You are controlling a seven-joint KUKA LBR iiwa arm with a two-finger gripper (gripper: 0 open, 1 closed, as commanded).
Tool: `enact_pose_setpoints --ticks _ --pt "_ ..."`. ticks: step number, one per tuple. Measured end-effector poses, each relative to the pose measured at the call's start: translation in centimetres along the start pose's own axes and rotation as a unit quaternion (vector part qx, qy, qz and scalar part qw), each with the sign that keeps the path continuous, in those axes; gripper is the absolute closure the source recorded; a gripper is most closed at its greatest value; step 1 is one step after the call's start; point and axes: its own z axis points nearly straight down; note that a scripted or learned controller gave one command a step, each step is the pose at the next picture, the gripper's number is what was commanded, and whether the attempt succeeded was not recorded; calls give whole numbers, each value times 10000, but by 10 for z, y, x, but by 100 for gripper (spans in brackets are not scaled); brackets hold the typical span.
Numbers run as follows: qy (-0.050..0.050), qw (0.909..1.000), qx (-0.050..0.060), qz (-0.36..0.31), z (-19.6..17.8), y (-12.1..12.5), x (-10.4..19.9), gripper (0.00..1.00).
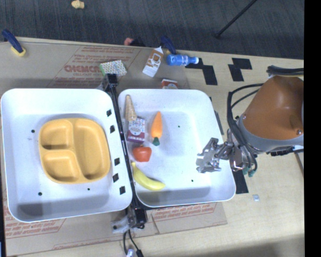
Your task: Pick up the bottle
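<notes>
Dark carpet runs behind my bench, where a flattened cardboard sheet [85, 68] lies under two shallow white bins. From my remote seat I see the small blue plastic bottle [177, 60] lying on its side outside both bins, on the bench just beyond the far rim of the right bin [203, 98]; its long axis runs across the view, its pale cap end toward the arm's side. My two-finger gripper [207, 158] hovers low over the near right part of that bin, carrying nothing I can see. Whether its fingers are spread or pressed together, I cannot tell. So the bottle lies well apart from the claw, up the view and somewhat left, across the far rim. I judge the reach must leave the bin entirely.
</notes>
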Motion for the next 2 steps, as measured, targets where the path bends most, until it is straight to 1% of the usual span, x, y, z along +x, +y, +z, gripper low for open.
enact_pose_setpoints --ticks 1,2 --pt "-1 9854 0 -1704 -9 0 0 100" --pt "-2 9597 -2 -2811 -10 3 -11 100"
